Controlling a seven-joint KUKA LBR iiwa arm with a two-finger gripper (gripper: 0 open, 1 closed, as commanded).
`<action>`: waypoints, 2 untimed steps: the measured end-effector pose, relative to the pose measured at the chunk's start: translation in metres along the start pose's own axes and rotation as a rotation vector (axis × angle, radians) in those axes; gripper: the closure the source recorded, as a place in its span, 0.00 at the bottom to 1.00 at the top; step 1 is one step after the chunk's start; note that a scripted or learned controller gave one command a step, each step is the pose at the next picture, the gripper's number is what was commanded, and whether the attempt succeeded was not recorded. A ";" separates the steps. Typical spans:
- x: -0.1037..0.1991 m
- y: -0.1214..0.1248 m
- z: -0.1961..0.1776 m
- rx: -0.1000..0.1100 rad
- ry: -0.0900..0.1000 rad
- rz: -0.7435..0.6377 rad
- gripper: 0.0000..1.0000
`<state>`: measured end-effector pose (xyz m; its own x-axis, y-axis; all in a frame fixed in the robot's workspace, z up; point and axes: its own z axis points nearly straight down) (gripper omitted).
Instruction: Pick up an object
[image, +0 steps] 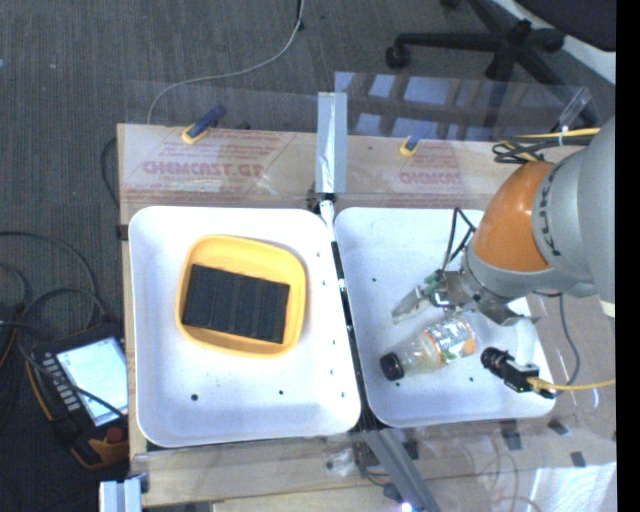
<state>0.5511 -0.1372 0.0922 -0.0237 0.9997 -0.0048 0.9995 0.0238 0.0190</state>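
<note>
Grey carpet is surrounding the tabletop (135, 165) carrying two white bins. The end effector (425, 297) is hovering, spread, over the right bin (390, 245), just above a lying bottle (432, 350); closing squarely across its body looks wisest.

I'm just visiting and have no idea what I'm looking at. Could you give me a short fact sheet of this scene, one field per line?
left bin: holds a yellow tray
yellow tray: shallow, with a dark ribbed insert inside
right bin: holds a clear plastic bottle
clear plastic bottle: lying on its side, black cap toward the left bin
arm: grey with an orange band, reaching in over the right bin
gripper: just above the bottle; finger state cannot be told
bottle held: not that the view shows
</note>
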 end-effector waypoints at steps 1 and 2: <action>-0.026 -0.063 -0.002 0.001 -0.002 0.020 0.00; 0.040 -0.060 -0.002 -0.003 -0.002 0.138 0.00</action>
